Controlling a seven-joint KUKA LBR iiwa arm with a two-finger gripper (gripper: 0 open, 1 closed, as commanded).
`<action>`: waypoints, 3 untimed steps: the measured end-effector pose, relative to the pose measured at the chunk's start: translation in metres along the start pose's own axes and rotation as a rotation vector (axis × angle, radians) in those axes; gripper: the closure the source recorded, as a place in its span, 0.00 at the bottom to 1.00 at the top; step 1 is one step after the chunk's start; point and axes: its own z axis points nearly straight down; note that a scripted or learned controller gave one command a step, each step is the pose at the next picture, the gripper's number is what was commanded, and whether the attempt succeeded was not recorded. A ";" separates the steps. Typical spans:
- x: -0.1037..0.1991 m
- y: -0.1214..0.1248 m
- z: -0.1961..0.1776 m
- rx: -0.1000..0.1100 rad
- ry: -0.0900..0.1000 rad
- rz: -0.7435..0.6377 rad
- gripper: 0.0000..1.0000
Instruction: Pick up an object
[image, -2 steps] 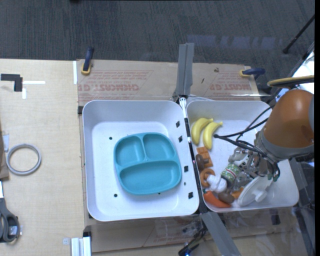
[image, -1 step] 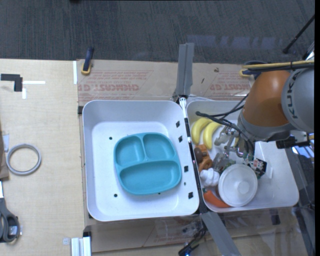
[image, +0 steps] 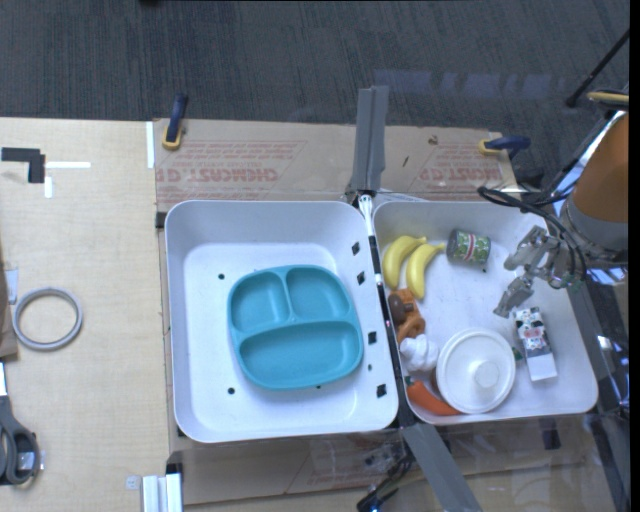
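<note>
Hovering gripper (image: 527, 272): over the right bin (image: 585, 395), near its far right side; fingers spread apart, nothing between them
Nearest target: small printed box (image: 533, 336), just on the near side of the gripper; long axis runs near to far
Beyond: green can (image: 468, 247), left of the gripper, lying on its side

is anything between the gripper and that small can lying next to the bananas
Nothing visible. The gripper hangs over the right bin, and only bare white floor separates it from the small can to its left. The bananas lie on the can's far side, and the black-and-white carton sits below the gripper.
</note>
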 end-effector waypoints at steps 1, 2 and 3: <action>0.051 -0.035 0.035 0.001 0.001 0.114 0.00; 0.066 -0.043 0.035 0.000 0.000 0.252 0.00; 0.113 -0.012 0.028 0.010 -0.043 0.448 0.00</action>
